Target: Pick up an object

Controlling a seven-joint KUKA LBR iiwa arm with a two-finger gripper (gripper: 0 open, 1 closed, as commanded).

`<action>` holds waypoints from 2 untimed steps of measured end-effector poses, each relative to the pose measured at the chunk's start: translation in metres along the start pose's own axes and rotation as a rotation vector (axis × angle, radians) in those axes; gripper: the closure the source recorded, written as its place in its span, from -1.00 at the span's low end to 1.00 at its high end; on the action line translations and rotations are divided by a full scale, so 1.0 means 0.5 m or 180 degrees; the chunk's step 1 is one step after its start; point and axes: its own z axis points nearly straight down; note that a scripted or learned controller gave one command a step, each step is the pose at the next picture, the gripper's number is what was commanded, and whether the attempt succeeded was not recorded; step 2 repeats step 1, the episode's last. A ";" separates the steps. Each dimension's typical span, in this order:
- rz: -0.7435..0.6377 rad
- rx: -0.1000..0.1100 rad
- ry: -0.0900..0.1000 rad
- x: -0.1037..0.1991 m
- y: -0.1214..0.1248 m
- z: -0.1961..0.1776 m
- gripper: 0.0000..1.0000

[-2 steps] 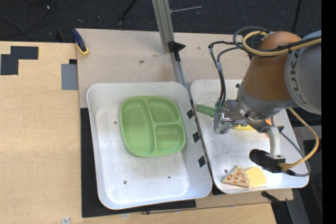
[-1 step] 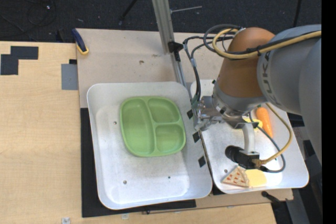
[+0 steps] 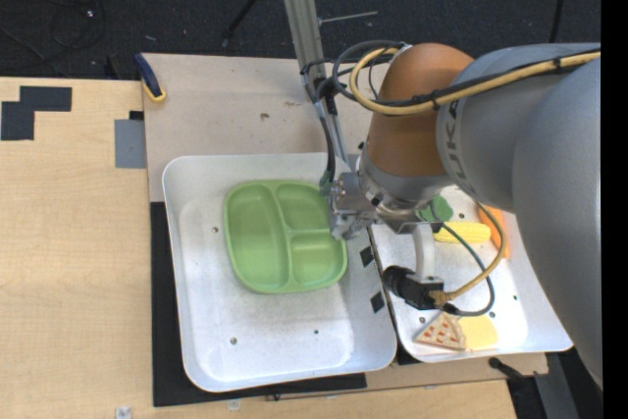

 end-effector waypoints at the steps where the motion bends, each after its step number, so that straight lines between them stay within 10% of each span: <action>1: 0.0002 -0.0009 -0.0002 0.088 0.056 -0.033 1.00; 2: 0.0002 -0.0009 -0.0002 0.088 0.056 -0.033 1.00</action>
